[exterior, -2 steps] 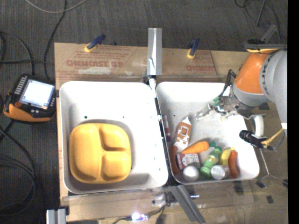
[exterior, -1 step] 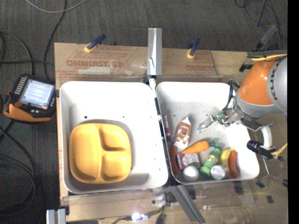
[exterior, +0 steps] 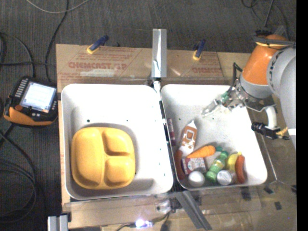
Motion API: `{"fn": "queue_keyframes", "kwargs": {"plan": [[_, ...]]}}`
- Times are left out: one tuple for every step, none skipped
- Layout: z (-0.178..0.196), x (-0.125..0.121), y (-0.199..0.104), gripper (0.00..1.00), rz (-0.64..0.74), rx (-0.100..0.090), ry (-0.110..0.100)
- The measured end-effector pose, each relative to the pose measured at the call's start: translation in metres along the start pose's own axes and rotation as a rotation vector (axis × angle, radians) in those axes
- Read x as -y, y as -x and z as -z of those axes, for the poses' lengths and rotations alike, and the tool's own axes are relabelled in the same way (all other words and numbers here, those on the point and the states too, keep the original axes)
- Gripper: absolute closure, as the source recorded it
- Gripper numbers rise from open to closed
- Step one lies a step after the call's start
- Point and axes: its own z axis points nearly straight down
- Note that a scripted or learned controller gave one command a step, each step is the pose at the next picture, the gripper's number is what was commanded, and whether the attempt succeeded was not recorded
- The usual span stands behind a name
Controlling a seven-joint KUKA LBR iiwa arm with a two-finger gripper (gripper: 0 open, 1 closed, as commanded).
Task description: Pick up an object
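A: Where is the gripper (exterior: 210, 110)?

B: It hangs over the upper part of the right bin (exterior: 260, 148), above bare white floor. Its fingers look close together with nothing between them (they are small and a bit blurred).

A: And the objects?

B: They lie together at the near end of this bin, well apart from the gripper: a carrot (exterior: 201, 152), a white tube (exterior: 188, 136), a green bottle (exterior: 216, 166). The left bin (exterior: 67, 105) holds a yellow divided plate (exterior: 103, 156).
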Motion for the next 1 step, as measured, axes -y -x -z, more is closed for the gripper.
{"fn": "queue_keyframes", "kwargs": {"plan": [[0.0891,-0.0039,-0.0043,0.0,-0.064,0.007,-0.013]]}}
